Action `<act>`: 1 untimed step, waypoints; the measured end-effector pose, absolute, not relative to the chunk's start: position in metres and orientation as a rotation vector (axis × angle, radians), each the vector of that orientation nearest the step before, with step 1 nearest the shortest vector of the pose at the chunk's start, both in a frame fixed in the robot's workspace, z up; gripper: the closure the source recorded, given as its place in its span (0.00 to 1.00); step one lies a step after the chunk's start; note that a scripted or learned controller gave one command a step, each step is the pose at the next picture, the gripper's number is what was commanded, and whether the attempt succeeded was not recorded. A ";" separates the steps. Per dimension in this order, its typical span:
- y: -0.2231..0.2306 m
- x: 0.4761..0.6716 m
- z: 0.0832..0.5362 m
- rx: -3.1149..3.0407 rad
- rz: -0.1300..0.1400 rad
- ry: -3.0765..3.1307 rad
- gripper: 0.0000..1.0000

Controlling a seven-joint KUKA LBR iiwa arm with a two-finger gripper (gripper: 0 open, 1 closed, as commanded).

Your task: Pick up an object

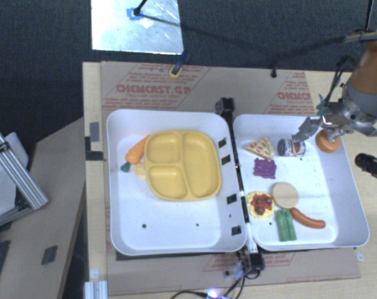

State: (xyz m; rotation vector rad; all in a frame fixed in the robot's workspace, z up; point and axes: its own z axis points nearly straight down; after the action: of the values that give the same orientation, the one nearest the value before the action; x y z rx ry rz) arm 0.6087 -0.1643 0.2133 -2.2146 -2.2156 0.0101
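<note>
Gripper: we see the gripper (302, 136) low in the right bin (345, 185), near its far wall; we cannot tell how its jaws stand.
Can: the small red-and-white can (291, 147) lies on its side right at the gripper's tip.
Neighbours: we see a pizza slice (260, 148) just left of the can, an orange (328, 142) to its right.
Left bin: we see a yellow tray (179, 165) with a carrot (136, 150) beside it.

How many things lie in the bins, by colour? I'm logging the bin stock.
Yellow: 1, divided plate
Orange: 3, carrot, round piece, sausage
Purple: 1, bunch
Green: 1, beans
Tan: 2, pizza slice, round bun
Red and yellow: 1, small pizza
Red and silver: 1, can
Total: 10
</note>
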 end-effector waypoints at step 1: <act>-0.164 0.611 0.221 -2.219 -0.001 -2.226 0.00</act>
State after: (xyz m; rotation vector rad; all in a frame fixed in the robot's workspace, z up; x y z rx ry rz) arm 0.6114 -0.1640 0.2208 -2.2190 -2.2257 -0.0011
